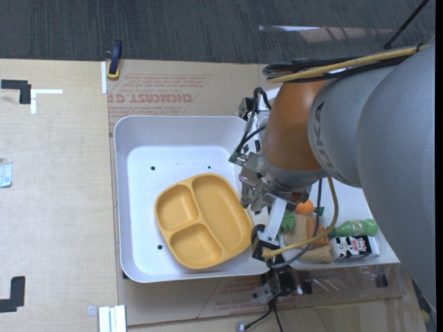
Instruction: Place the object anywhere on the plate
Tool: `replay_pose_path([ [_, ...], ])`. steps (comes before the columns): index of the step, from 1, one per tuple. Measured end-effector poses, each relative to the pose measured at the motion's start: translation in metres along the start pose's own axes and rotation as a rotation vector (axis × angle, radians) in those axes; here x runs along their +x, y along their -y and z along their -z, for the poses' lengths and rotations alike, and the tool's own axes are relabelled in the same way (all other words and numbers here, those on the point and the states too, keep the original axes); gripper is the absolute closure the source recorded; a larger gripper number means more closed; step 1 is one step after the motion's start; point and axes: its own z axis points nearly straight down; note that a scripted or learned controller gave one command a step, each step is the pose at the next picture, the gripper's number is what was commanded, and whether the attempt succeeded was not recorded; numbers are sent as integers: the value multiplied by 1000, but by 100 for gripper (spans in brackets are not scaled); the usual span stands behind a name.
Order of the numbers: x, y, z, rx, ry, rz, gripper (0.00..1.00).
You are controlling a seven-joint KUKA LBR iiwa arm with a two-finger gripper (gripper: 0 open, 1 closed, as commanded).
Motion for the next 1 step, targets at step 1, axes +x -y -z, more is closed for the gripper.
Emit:
replay_pose_path([
  [1, 0, 0, 0, -1, 0, -2, 0],
])
